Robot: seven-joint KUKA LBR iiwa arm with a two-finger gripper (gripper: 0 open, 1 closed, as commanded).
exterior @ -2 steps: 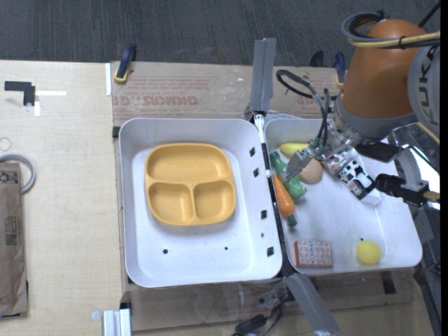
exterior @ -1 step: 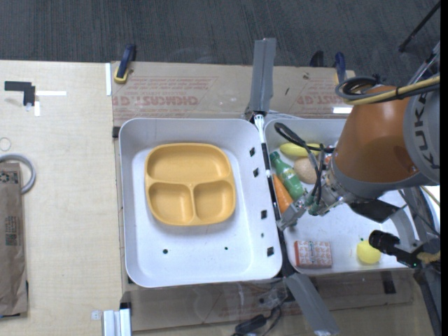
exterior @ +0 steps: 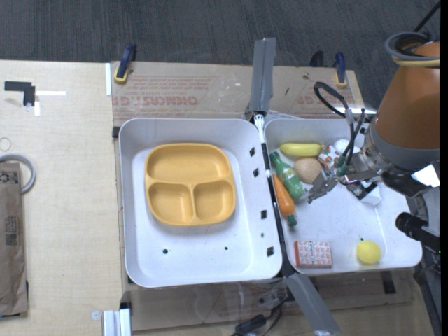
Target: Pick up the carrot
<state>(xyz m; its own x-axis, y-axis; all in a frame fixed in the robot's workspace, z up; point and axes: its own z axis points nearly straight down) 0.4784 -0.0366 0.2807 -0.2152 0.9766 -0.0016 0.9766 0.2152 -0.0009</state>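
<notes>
An orange carrot (exterior: 283,196) lies along the left wall of the right bin (exterior: 350,219), its tip pointing toward the front. My gripper (exterior: 323,185) hangs low in the right bin, to the right of the carrot and apart from it. Its fingers (exterior: 316,190) are spread open with nothing between them. A green bottle (exterior: 287,173) rests beside the carrot, partly over its upper end.
The right bin also holds a yellow banana (exterior: 301,149), a tan potato-like item (exterior: 307,169), a small printed box (exterior: 312,253) and a lemon (exterior: 369,252). In the left bin (exterior: 140,257) sits a yellow divided plate (exterior: 190,183).
</notes>
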